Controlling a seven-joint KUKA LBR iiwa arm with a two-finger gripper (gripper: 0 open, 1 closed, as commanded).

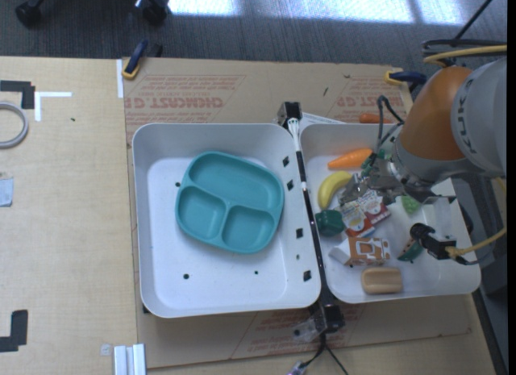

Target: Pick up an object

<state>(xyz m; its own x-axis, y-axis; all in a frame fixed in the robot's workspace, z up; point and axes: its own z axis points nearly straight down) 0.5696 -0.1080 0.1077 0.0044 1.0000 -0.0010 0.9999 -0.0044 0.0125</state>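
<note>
Fingers of the gripper (pixel 372 181) are down among the clutter in the right bin (pixel 451 285), but metal parts and wrappers blur together there, so I cannot tell how far apart they stand or whether anything sits between them. They seem to be touching or just above a crinkled silver packet (pixel 359 202).

Left bin (pixel 153 285) holds one thing: a teal tray (pixel 230 202) with three compartments, lying flat near the middle.

Right bin holds a heap of small items. A carrot (pixel 351 158) lies near the far wall, with a banana (pixel 332 188) just beside it toward the near side. A dark green piece (pixel 329 221) sits close to the dividing wall, below the banana. An orange-and-white box (pixel 368 249) lies nearer the front, and a tan bread roll (pixel 381 280) rests by the front wall. A small light green piece (pixel 411 203) shows under the wrist. A dark item (pixel 415 248) lies toward the right side, too small to make out.

Both bins stand side by side on cardboard (pixel 193 91), their inner walls touching.
</note>
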